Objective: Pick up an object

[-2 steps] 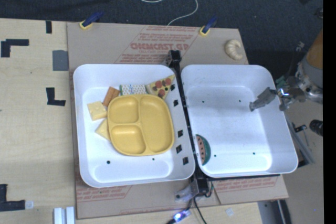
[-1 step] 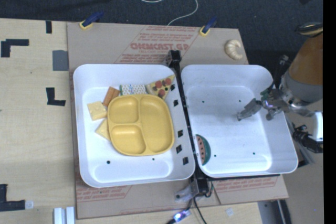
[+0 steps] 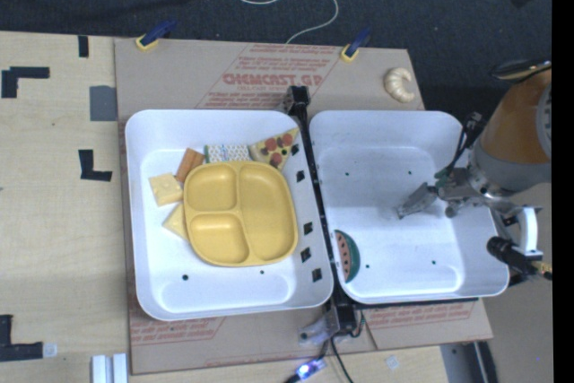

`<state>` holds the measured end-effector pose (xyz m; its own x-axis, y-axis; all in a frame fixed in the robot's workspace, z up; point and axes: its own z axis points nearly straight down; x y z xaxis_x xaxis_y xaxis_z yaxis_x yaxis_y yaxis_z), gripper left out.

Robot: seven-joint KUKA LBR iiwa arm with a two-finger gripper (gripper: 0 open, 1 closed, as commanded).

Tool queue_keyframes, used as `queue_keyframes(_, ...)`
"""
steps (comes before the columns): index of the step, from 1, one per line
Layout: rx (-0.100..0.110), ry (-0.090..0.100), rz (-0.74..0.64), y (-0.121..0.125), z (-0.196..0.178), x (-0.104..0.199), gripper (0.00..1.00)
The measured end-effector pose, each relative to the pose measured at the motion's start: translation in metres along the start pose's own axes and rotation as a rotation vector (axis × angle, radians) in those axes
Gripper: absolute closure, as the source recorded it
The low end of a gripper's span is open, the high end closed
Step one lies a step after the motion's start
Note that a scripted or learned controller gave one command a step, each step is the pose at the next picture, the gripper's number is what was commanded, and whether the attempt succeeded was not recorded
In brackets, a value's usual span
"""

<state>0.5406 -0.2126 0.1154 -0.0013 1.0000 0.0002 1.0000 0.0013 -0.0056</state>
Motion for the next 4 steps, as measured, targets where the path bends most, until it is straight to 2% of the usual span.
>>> queue_keyframes(1, -0.004, -0.002, -0.001, 0.000, 0.032, 0.001, 0.00)
queue_keyframes(2, -0.008, -0.003, -0.001, 0.001, 0.020, 0.001, 1.00)
queue_keyframes(4, -0.010, -0.002, -0.001, 0.005, -0.103, 0.006, 1.00)
